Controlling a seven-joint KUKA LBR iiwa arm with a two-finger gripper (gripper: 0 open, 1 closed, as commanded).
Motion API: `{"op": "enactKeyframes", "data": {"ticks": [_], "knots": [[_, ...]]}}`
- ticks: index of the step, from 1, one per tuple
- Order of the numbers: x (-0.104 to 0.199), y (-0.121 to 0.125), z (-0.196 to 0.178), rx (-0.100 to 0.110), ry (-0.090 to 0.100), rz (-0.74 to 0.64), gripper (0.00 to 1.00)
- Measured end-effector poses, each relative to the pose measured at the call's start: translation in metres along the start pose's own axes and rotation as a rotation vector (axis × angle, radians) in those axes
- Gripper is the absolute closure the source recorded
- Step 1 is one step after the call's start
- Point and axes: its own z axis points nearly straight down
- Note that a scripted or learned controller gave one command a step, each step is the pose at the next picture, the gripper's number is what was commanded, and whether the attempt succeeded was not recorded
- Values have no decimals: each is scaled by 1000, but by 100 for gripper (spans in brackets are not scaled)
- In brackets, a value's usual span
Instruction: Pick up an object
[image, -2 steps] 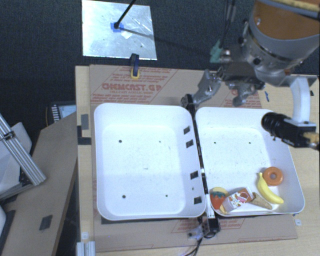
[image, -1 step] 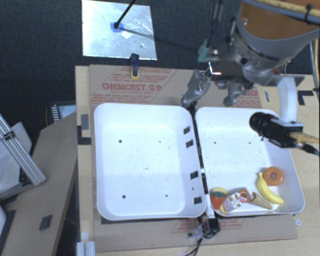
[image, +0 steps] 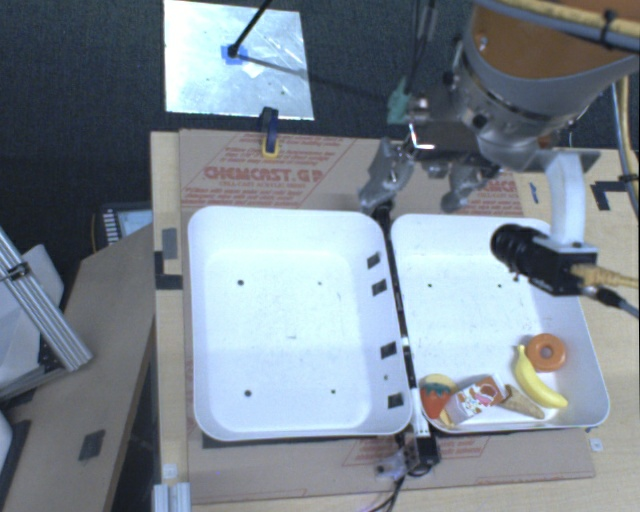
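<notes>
Several small items lie in the near corner of the right bin (image: 455, 290): a yellow banana (image: 537, 380), an orange ring-shaped piece (image: 546, 351), a red-orange fruit (image: 435, 393), a white and red packet (image: 474, 398) and a small brown wedge (image: 523, 404). My gripper (image: 422, 192) hangs high over the far edge of the bench, above the line where the two bins meet. It is open, its two grey fingers (image: 383, 186) spread wide with nothing between them. It is well away from the items.
The left bin (image: 285, 320) sits beside the right one, with a row of black clips (image: 384, 318) along the shared wall. A black cylinder on a white bracket (image: 535, 257) juts over the right bin's far right side. A foil sheet (image: 238, 58) lies beyond the bench.
</notes>
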Motion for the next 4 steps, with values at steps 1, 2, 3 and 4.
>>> {"op": "enactKeyframes", "data": {"ticks": [1,2,3,4], "knots": [[16,0,0,0,0,0,0],[88,0,1,1,2,-5,0],[85,67,1,-1,-1,7,0],[86,12,0,3,0,0,0]]}}
